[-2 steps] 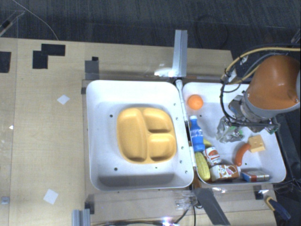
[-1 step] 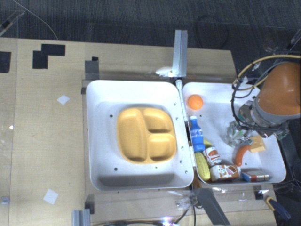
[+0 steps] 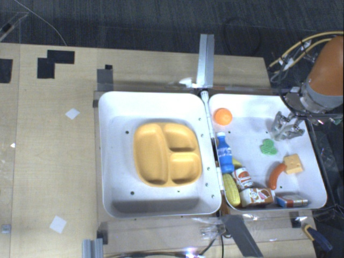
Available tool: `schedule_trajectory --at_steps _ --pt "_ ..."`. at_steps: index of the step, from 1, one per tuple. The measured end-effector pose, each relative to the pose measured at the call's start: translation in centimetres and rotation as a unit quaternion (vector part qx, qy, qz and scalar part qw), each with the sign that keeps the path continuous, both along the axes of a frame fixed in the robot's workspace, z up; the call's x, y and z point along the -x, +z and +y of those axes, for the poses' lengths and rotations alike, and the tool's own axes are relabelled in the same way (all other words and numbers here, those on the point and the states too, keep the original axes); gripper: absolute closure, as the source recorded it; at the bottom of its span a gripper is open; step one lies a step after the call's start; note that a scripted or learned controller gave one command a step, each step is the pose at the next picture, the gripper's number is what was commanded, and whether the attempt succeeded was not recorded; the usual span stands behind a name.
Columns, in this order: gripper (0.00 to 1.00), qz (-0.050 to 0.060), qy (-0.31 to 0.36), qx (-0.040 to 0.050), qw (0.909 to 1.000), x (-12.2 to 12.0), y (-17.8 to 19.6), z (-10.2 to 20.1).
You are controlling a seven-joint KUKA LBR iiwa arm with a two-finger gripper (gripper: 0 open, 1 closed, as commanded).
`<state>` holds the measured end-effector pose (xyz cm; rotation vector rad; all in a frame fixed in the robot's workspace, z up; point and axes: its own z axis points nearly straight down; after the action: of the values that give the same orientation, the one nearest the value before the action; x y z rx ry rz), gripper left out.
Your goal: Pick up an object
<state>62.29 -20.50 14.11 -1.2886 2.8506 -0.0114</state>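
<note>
Wooden bench (image 3: 48, 160) carries two white bins: the left bin (image 3: 107, 144) holds a yellow divided tray (image 3: 166, 153). Over the right bin (image 3: 252, 109), the gripper (image 3: 286, 127) hangs near a green toy (image 3: 269, 148); whether it is released or clenched cannot be told. An orange ball (image 3: 222, 116), blue bottle (image 3: 223, 155) and sausage (image 3: 275, 175) lie nearby.

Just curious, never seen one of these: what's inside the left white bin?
The left bin holds one yellow divided tray with three hollow compartments. The bin floor beneath the tray is covered, so anything under it cannot be seen.
</note>
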Motion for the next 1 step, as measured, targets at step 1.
schedule_trajectory --at_steps 1 --pt "1.00 0.001 0.040 -0.0003 0.9992 -3.79 0.50 0.04"
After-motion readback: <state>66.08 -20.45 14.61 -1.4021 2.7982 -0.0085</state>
